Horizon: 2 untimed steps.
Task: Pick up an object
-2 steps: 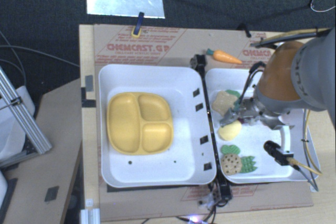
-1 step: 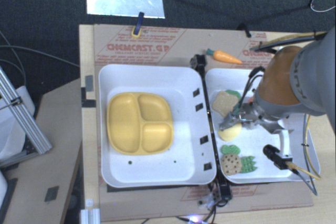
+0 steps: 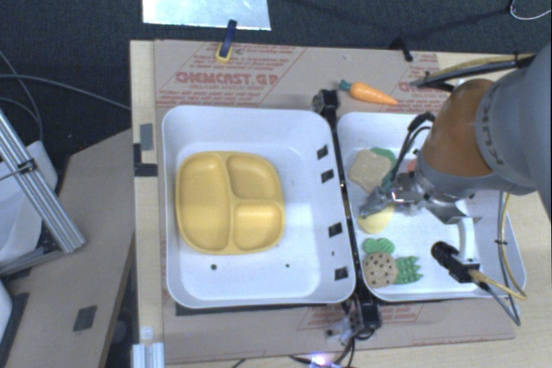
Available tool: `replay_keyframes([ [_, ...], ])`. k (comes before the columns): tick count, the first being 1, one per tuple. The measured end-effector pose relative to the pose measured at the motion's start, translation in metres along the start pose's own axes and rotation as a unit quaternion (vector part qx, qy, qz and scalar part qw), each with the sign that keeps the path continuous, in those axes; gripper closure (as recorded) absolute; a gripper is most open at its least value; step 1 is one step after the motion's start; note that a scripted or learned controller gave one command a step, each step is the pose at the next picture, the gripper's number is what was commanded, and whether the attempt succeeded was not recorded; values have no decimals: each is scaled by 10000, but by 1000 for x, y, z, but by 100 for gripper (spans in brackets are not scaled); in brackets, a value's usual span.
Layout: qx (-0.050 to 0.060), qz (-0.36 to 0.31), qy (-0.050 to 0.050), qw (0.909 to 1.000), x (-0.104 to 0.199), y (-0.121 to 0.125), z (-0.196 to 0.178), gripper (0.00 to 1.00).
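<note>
Arm bent low over the right bin (image 3: 504, 267).
Gripper (image 3: 377, 208) angled down-left, touching the pale yellow object (image 3: 376, 221) beside the sandwich (image 3: 370, 169); finger spread impossible to tell.

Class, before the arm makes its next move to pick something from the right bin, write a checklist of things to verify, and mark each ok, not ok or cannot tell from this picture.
1. Tool is over the right bin: ok.
2. A target lies near it, the pale yellow piece just below the tool: ok.
3. Something is already gripped: cannot tell.
4. Neighbours stand apart from the target, the sandwich toy above and the pineapple toy below: ok.
5. Yellow divided plate in the left bin is out of the way: ok.
6. Carrot toy lies outside the bins on the bench: not ok if wanted.
</note>
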<state>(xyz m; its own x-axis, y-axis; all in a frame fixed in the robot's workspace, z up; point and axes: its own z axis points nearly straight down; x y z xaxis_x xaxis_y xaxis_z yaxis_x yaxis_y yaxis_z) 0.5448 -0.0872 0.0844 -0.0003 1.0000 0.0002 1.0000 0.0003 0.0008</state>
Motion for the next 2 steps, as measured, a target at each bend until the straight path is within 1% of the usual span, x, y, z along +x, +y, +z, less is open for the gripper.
replay_keyframes([
  [1, -31, -1, -3, 10000, 0, 2, -12, 100],
  [2, 15, 3, 3, 10000, 0, -33, 1, 100],
])
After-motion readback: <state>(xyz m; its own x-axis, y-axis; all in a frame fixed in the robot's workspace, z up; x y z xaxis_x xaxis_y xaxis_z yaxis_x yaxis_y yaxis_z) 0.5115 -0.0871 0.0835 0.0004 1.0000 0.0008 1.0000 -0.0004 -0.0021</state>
